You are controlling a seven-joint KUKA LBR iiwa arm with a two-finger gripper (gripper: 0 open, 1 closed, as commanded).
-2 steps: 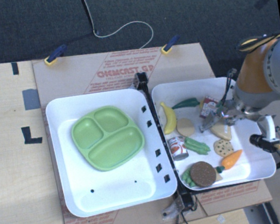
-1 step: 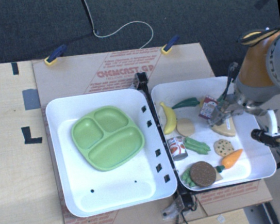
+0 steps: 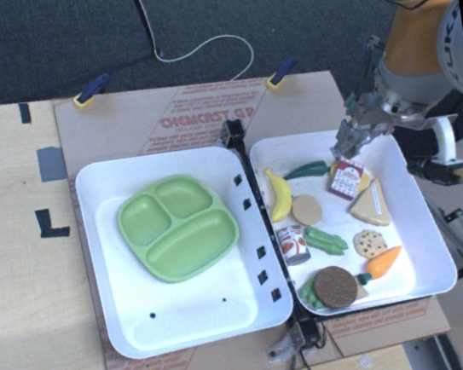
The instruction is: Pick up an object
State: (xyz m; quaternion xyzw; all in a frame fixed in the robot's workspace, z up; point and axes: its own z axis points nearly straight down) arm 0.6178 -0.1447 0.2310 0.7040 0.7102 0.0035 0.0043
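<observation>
We see the pincer (image 3: pixel 348 143) hanging over the far right part of the right bin (image 3: pixel 424 233), at the end of the grey arm (image 3: pixel 421 39) with its orange band, which comes in from the right. It is small and dark against the clutter, and we cannot tell whether it is spread or pressed together. Nothing shows plainly between its tips, so we cannot say that it grips anything.

Just below the pincer, and seemingly right at its tips, lies a small red-and-white carton (image 3: pixel 345 179); whether they touch we cannot tell. Just left of the pincer is a dark green pepper-like piece (image 3: pixel 305 170), and further left a yellow banana (image 3: pixel 279 194) beside the divider between the bins. Below the carton, toward the near side, sits a pale wedge of cheese or sandwich (image 3: pixel 370 203), and left of that a tan round disc (image 3: pixel 308 210).

Nearer still from the pincer we find a green pea pod (image 3: pixel 326 241), a small red-labelled can (image 3: pixel 293 245), a chip cookie (image 3: pixel 369 243), an orange carrot (image 3: pixel 384 262) and a brown burger patty (image 3: pixel 336 286) on something green.

Well to the left of the pincer, the left bin (image 3: pixel 123 321) holds a green divided plate (image 3: pixel 178 226). Both bins rest on cardboard (image 3: pixel 196 120) on the table (image 3: pixel 22 280).
</observation>
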